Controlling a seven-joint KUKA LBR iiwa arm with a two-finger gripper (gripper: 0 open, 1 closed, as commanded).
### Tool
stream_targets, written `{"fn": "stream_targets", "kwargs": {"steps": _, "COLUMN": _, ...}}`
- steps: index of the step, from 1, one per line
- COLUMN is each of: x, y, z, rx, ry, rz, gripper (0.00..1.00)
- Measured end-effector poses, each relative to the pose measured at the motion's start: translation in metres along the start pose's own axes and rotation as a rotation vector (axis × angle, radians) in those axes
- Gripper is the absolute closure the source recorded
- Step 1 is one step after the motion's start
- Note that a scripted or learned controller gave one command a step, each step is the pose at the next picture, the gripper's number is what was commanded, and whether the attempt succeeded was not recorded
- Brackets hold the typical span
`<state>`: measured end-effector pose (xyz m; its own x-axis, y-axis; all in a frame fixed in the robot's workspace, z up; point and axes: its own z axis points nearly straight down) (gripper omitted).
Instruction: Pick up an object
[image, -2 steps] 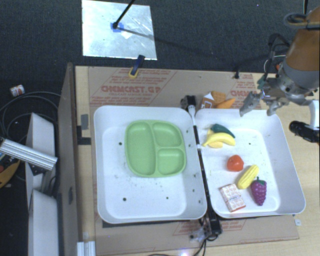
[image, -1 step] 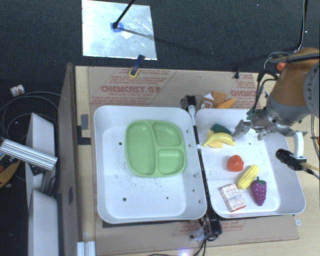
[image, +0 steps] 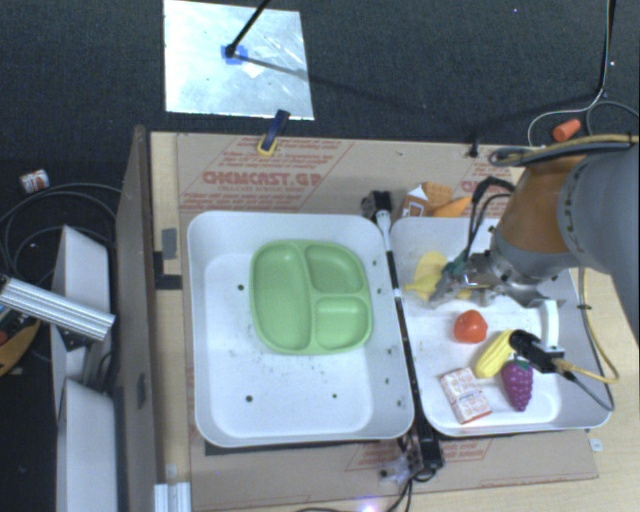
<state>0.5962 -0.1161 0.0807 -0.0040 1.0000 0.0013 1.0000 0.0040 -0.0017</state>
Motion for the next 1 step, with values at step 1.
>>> {"fn": "stream_targets", "kwargs": {"steps": 1, "x": -0.0012, "y": -0.0329, "z": -0.0031, "rx": 0.001, "ry": 0.0, "rz": 0.004, "gripper": 0.0}}
